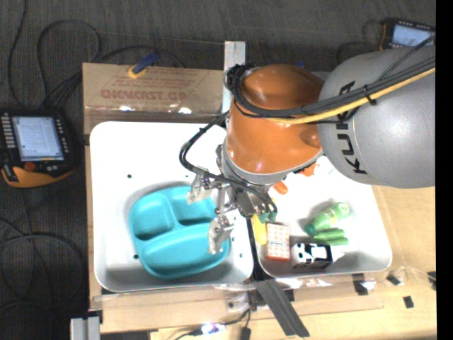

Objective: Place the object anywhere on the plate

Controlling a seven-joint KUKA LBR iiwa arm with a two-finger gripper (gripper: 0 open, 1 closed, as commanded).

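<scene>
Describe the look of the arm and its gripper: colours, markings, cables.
The arm is a rounded grey body with black KUKA lettering, then a glossy orange band above the wrist. Black and yellow cables run along it, and a black cable loops beside the wrist. The gripper is bare silvery metal with thin fingers.

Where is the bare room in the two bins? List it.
Left bin: bare floor left of and above the blue plate. The gripper hangs over the plate's right edge. Right bin: crowded at the front with the green toy, carton and black-and-white toy.
</scene>
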